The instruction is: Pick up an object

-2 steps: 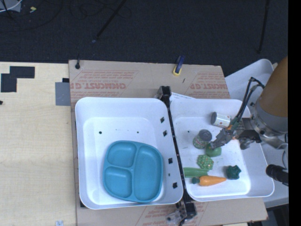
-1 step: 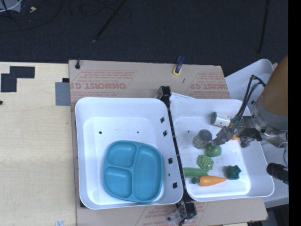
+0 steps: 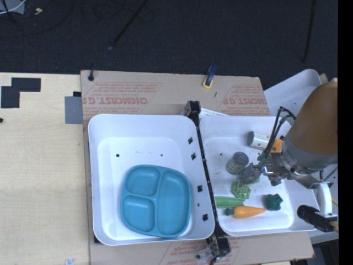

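In the right bin point(image 3: 220, 131) my gripper point(image 3: 250, 173) hangs low near the middle, reaching in from the right. It sits just right of and below a round grey can point(image 3: 238, 162) and just above a green broccoli piece point(image 3: 240, 191). Nothing is seen held in it. A green cucumber point(image 3: 228, 201) and an orange carrot point(image 3: 249, 212) lie along the bin's near edge. A dark green toy point(image 3: 272, 202) lies right of the carrot. A grey cylinder point(image 3: 257, 140) rests at the back, partly behind the arm's cables.
The left bin point(image 3: 102, 148) holds a blue divided plate point(image 3: 156, 200). A black divider point(image 3: 199, 164) runs between the two bins. The arm's bulky grey and orange wrist point(image 3: 317, 131) overhangs the right bin's right side. Cardboard point(image 3: 143, 95) lies under both bins.
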Robot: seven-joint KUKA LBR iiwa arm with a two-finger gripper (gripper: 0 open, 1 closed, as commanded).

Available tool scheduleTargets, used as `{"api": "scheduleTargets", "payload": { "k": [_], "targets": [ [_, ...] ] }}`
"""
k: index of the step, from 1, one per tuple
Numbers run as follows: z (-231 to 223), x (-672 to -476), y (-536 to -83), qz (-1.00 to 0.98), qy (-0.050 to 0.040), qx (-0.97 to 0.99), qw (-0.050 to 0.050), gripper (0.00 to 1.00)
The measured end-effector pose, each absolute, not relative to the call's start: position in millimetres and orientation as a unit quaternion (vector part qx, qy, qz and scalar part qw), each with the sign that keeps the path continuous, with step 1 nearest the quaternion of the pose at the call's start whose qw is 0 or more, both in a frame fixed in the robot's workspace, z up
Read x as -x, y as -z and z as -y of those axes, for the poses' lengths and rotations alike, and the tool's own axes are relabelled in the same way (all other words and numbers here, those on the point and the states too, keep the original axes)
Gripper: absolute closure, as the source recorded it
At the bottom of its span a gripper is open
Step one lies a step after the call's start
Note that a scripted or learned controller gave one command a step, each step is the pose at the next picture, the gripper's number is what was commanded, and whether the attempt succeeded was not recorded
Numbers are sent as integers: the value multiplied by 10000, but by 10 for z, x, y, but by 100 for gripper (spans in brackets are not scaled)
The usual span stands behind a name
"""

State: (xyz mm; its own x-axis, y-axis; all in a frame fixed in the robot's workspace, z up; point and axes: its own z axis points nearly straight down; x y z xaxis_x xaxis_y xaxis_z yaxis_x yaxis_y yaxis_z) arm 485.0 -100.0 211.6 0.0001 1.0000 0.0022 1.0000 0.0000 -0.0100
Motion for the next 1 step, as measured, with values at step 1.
{"api": "scheduleTargets", "payload": {
  "k": [1],
  "targets": [
    [965,-4856,-1471,7072,-26,7069,44,0]
  ]
}}
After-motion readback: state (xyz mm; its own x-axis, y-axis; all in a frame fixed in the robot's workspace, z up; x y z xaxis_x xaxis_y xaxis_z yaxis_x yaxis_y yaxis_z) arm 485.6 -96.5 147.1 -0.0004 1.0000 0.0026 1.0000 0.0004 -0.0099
